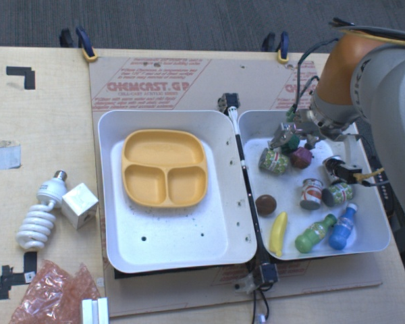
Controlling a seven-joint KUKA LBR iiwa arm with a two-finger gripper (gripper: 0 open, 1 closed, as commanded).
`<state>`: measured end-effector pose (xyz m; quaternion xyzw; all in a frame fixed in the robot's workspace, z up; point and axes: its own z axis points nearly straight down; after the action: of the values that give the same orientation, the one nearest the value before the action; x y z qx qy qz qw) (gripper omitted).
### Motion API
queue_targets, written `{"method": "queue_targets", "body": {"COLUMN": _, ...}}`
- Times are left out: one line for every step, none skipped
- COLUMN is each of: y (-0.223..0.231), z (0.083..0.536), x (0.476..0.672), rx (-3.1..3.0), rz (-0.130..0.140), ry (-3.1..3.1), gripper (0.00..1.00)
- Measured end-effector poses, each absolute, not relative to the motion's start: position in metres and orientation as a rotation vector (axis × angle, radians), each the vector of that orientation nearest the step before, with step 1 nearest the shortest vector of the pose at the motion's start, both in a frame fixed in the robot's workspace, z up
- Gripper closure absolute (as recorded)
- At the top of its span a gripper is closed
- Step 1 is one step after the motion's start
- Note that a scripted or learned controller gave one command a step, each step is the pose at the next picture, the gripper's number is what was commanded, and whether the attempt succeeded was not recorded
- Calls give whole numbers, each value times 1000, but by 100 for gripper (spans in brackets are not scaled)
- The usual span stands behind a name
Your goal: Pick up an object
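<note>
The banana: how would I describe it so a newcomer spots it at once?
Start at the right bin, the one crowded with small items. Along its near-left edge, just below a round brown ball, lies the banana, pointing away from the camera. It is the only plain yellow, curved piece there; the neighbouring green bottle is capped.

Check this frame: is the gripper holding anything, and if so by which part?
Cannot be told. The gripper is low in the right bin, just above the green can and dark red ball, but no object shows between its fingers.

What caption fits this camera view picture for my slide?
Robot pincer hovering over toy food in the right bin, with a yellow tray in the left bin.
</note>
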<state>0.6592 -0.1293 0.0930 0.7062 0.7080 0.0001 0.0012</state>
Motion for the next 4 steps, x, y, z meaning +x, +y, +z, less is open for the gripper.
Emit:
{"method": "queue_targets", "body": {"y": -156, "z": 93, "x": 594, "rx": 2223, "rz": 0, "ry": 2220, "gripper": 0}}
{"method": "queue_targets", "body": {"y": -168, "z": 94, "x": 661, "rx": 2217, "rz": 11, "ry": 2233, "gripper": 0}}
{"method": "queue_targets", "body": {"y": -171, "z": 104, "x": 660, "rx": 2212, "rz": 3, "ry": 2230, "gripper": 100}}
{"method": "queue_targets", "body": {"y": -169, "z": 104, "x": 662, "rx": 2212, "rz": 10, "ry": 2233, "gripper": 0}}
